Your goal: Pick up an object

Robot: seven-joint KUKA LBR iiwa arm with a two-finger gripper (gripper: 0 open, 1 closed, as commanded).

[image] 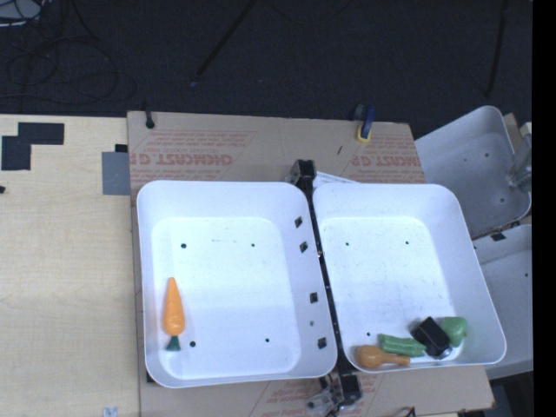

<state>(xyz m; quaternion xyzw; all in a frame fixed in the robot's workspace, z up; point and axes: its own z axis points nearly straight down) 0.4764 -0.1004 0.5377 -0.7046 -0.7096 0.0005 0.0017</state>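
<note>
An orange toy carrot (173,307) with a small green top lies in the left bin (221,202), near its front left corner. In the right bin (391,200), along the front edge, sit an orange pear-shaped piece (380,357), a long green vegetable-like piece (400,345), a black block (432,336) and a light green rounded piece (453,327), packed close together.
The two bins stand side by side on a cardboard sheet (261,146), joined by a black divider strip (314,259). A blue and yellow clamp (366,122) holds the cardboard's far edge. A grey metal plate (482,168) stands at the right.
</note>
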